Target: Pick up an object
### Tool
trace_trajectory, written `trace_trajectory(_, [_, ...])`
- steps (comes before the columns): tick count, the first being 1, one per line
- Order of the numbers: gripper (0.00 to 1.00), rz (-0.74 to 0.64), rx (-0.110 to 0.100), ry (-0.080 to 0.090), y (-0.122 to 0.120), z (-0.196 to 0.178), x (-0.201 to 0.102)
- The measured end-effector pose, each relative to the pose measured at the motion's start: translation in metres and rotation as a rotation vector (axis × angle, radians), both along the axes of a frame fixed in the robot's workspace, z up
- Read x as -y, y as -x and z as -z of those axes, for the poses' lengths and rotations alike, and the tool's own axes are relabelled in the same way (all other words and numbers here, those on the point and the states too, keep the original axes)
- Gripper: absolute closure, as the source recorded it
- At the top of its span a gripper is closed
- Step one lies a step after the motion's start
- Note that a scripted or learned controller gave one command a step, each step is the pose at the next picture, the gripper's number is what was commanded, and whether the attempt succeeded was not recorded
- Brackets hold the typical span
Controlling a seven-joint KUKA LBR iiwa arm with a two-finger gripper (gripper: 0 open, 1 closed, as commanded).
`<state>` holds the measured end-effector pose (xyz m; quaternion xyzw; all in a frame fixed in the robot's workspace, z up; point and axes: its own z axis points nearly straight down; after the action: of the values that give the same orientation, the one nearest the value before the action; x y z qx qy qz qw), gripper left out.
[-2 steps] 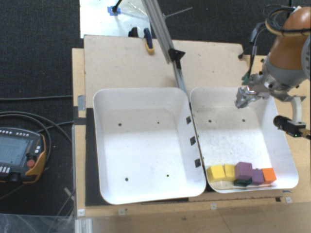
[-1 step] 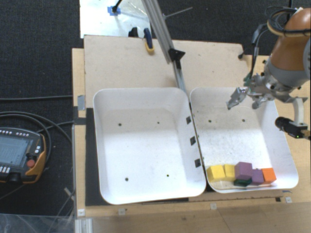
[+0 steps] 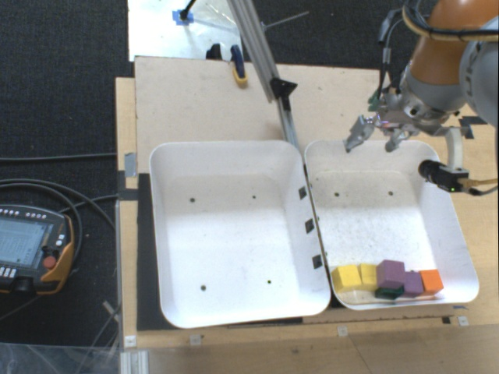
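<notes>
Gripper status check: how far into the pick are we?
Nothing looks done yet. The blocks all sit clustered at the near edge of the right bin. The gripper hangs open over that bin's far rim, with nothing between its jaws. Left: travel to the cluster, descend, grasp one, lift.

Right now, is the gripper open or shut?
Open: the gripper hangs over the right bin's far rim, fingers spread apart with nothing between them.
</notes>
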<state>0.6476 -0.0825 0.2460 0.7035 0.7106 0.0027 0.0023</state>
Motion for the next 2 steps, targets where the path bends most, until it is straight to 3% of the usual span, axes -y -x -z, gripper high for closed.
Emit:
trace_trajectory(1, [0.0,0.015,-0.017,0.0,0.0749,0.078,0.0353])
trace_trajectory(2, [0.0,0.01,-0.005,0.001,0.0704,0.0737,0.033])
